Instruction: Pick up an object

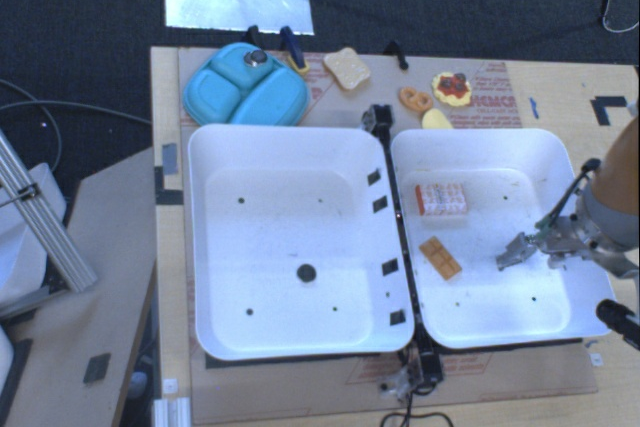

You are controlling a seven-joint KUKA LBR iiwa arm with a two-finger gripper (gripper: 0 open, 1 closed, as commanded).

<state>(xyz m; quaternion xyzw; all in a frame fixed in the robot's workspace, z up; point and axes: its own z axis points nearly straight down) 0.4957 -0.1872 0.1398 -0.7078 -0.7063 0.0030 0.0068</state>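
Observation:
The right bin [540, 150] holds a red-and-white packet [441, 198] near its left wall. An orange rectangular biscuit [440, 258] lies just below the packet. A small dark round piece [306, 272] sits in the middle of the left bin [215, 215]. My gripper [524, 251] hangs low over the right side of the right bin. It is to the right of the biscuit and clearly apart from it. Nothing shows in its grasp. The grey arm with its orange band [622, 165] comes in from the right edge.
Behind the bins lie a blue divided plate [245, 87], a toast slice [347, 68], a pretzel [415, 98], a small tart [452, 88] and a yellow piece [436, 120]. A black clip strip [385, 205] joins the two bins. A metal rail [40, 215] stands at the left.

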